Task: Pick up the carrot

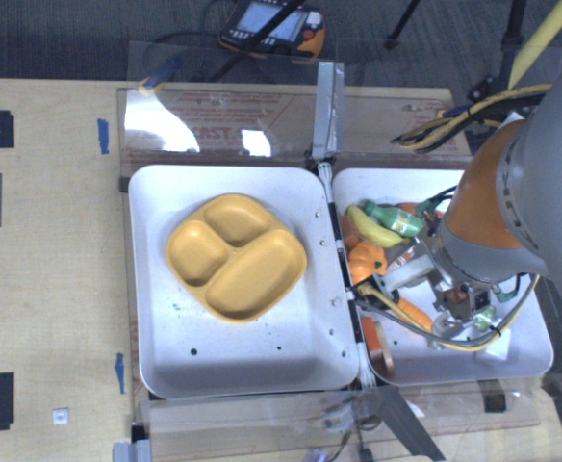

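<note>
Arm (522, 181) is reaching in from 3 o'clock, its grey body and orange band sitting over the right bin (536, 349). Gripper (454, 301) is hanging low inside that bin amid cables; whether it is open or closed cannot be told from here.

Left bin (156, 287) is holding one thing: a yellow divided plate (238, 256) with three compartments, lying flat near bin centre.

Right bin is holding the clutter, packed toward its 9 o'clock side. Carrot (408, 313) is lying tilted on the bin floor, at about 8 o'clock from the gripper, just beside it; contact is not clear, and nothing is showing it between the gripper's tips. An orange round fruit (366, 258) is sitting at 11 o'clock from the carrot. A banana (370, 227) is lying above that, with a green bottle (395, 219) touching it. A reddish-brown item (372, 340) is lying at the bin's 7 o'clock corner.

A handheld pendant (271, 24) is resting beyond the bins at 12 o'clock; its screen text is too small to read.
</note>
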Robot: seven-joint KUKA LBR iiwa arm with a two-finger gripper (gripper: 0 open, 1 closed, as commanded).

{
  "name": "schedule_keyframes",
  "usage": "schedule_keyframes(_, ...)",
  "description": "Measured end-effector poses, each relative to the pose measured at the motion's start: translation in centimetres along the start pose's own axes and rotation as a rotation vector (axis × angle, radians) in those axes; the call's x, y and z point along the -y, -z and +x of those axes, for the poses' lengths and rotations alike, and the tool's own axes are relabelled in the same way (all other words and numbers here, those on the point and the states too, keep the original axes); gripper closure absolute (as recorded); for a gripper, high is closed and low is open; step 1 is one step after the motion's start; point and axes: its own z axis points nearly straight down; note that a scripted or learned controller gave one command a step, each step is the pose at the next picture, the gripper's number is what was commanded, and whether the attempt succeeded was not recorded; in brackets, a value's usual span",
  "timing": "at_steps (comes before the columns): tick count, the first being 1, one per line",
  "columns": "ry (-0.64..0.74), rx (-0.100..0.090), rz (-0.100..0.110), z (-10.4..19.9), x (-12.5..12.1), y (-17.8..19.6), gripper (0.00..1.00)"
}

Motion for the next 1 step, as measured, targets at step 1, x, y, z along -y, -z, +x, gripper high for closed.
schedule_keyframes(1, -0.096, -0.001, -0.003, -0.85, -2.89, 9.18, 0.00)
